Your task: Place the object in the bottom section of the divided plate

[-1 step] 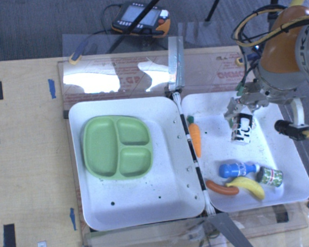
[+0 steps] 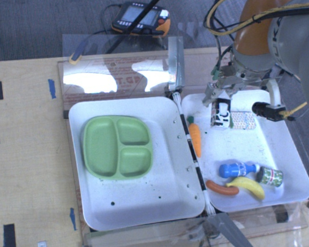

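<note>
A green divided plate (image 2: 116,146) lies in the left bin (image 2: 166,200), with one long section on its left and two smaller ones on its right. My gripper (image 2: 217,94) hovers over the far part of the right bin (image 2: 286,152). Directly under it is a small black-and-white carton (image 2: 221,113), standing roughly upright. Whether the carton is held or just rests on the bin floor cannot be told. A patterned flat packet (image 2: 244,120) lies right beside the carton.
An orange carrot (image 2: 195,138) lies along the right bin's left wall. Near its front sit a blue bottle (image 2: 235,169), a red sausage (image 2: 222,188), a yellow banana (image 2: 248,186) and a green can (image 2: 270,177). Cables loop above the arm.
</note>
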Controlling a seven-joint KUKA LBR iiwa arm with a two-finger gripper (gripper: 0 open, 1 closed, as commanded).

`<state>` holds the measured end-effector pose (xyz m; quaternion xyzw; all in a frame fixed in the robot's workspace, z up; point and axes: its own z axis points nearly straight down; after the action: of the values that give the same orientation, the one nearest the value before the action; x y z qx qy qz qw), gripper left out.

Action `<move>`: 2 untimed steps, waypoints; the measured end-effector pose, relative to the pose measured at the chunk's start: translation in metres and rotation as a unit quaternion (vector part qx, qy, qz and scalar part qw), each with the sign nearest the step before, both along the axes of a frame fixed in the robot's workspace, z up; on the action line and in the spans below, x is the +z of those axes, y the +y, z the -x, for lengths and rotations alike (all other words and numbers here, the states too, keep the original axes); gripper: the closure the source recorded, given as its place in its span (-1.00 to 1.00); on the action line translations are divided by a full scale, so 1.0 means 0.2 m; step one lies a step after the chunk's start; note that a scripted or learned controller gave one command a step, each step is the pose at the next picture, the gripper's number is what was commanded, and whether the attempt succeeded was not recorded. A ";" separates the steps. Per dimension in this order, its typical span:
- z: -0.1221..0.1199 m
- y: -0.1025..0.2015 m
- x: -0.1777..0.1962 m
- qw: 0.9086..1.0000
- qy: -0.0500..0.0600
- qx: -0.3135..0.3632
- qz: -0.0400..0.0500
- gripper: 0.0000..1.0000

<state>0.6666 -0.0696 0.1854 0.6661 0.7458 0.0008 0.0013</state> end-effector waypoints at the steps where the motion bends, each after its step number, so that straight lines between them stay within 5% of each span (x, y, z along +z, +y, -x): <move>1: 0.00 0.35 0.02 0.997 0.000 -0.074 0.000 1.00; 2: 0.04 0.71 0.00 0.998 0.003 -0.065 -0.001 1.00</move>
<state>0.6581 0.0729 0.1846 0.7129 0.7012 -0.0007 -0.0011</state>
